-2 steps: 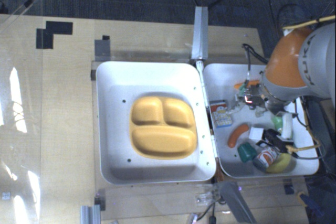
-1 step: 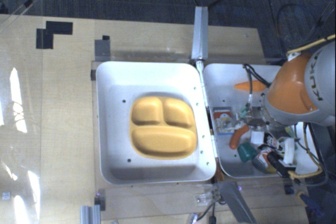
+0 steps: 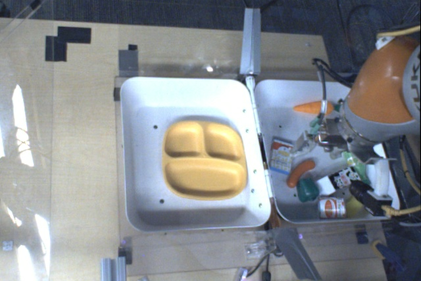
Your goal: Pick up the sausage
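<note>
A pale wooden bench (image 3: 79,161) sits over dark carpet, and on it my two shallow white bins lie side by side. The left bin (image 3: 138,141) carries a yellow compartment tray (image 3: 204,159) with three wells. The right bin (image 3: 279,108) is the cluttered one, and my arm, grey with its orange band (image 3: 381,85), reaches over it from the right.

The sausage (image 3: 301,170) lies near the middle of the right bin, a short reddish-brown piece tilted on a diagonal. A small printed carton (image 3: 281,156) is just beside it on the left, a dark green rounded piece (image 3: 307,189) touches or nearly touches its lower end, and a red-labelled can (image 3: 332,208) lies nearer the front wall. An orange carrot (image 3: 309,108) rests farther back.

My gripper (image 3: 318,139) hangs just above and behind the sausage's upper end. Whether it is apart or together I cannot tell; the metalwork there is too tangled to read. Nothing is visibly between the tips.

I judge this to be the approach step, with the grasp not yet made. The next move calls for shifting slightly toward the front-left to centre over the sausage, turning the wrist across its long axis, then descending without clipping the carton or the green piece.
</note>
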